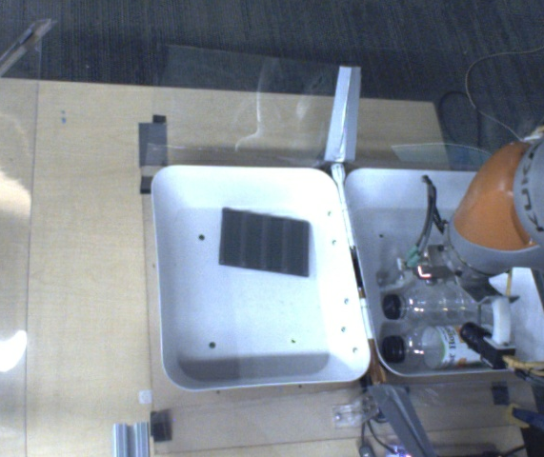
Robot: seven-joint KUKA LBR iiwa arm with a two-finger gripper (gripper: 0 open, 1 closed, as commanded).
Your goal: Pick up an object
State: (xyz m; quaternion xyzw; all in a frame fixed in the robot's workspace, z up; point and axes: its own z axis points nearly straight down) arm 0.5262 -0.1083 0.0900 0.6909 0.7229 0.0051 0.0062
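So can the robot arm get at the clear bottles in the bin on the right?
Probably yes. The arm already hangs over the right bin, just above the two clear bottles lying side by side, and nothing covers them.

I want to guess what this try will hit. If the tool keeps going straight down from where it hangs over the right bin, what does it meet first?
Most likely the upper clear bottle, which lies right under the tool in the right bin. Depth is hard to judge from above, so it may already be touching.
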